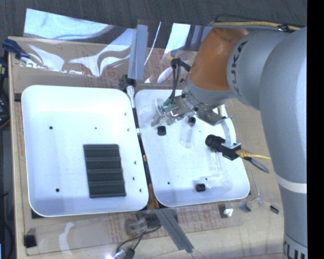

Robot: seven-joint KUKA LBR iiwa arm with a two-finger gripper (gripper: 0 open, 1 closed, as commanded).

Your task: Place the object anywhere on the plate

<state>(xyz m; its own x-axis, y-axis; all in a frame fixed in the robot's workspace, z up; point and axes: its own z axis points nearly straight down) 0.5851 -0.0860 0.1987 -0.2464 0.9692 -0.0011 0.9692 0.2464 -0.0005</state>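
Over the right bin [235, 190], the pincer [170, 112].

Bulky grey arm [281, 90], orange wrist band [216, 58], black lettering, thin dark cables

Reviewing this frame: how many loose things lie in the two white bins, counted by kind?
Dark ribbed rectangular plate, left bin: 1
Clear bottles with black caps, right bin: 3 — one, one, one
Total: 4

the wooden bench [205, 228] bears two white bins: left bin [38, 104], right bin [167, 190] under the gripper [170, 112].
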